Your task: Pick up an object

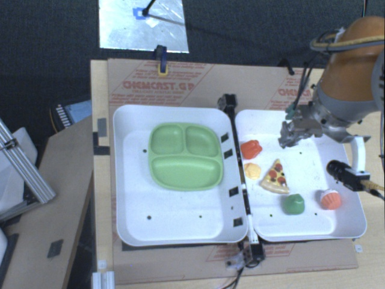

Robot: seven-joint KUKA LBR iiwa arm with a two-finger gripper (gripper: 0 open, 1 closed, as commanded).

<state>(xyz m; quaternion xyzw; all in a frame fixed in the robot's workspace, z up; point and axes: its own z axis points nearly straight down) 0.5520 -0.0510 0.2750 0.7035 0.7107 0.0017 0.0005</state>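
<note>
Pizza slice [277,177], a flat toy wedge with red dots on yellow, lies near the middle of the right bin [307,227]. Left of everything, the left bin [132,221] holds a smooth green divided plate [184,156]. At the slice's ten o'clock sits a red lumpy piece [251,148], at nine a small yellow one [252,171]; at five a rounded green piece [293,204], then a pink cupcake [330,199]. The dark gripper [290,136] hangs at one o'clock, carrying nothing; how wide it stands I cannot tell.
</note>
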